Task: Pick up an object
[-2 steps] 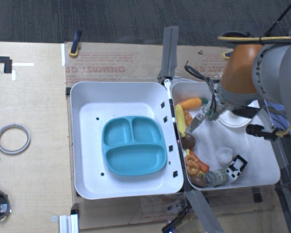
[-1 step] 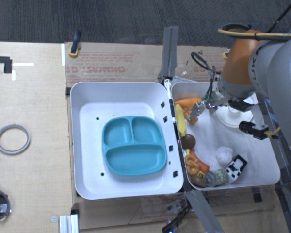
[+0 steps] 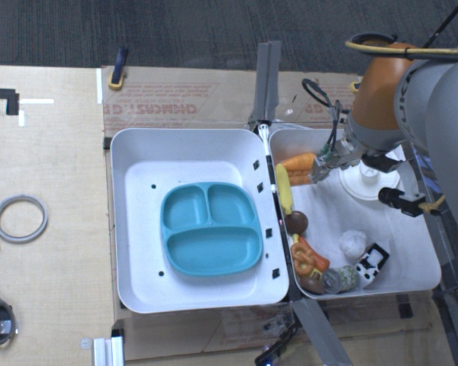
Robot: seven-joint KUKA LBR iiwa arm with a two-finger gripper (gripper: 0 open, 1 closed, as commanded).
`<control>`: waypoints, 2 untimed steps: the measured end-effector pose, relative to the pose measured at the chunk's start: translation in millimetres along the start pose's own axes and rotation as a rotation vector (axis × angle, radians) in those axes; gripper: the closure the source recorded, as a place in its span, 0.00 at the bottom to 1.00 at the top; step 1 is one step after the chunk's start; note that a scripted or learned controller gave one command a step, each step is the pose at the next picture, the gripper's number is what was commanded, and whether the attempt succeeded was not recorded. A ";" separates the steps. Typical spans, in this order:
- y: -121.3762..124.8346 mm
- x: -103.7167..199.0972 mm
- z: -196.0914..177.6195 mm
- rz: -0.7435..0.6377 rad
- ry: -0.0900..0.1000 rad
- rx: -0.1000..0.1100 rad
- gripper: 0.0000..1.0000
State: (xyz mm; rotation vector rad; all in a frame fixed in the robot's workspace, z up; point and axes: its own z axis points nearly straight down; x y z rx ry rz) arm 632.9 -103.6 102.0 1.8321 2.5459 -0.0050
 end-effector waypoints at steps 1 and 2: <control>-0.1 0.1 0.1 0.000 0.000 0.000 0.00; 22.8 -3.2 9.6 0.260 0.004 0.002 0.00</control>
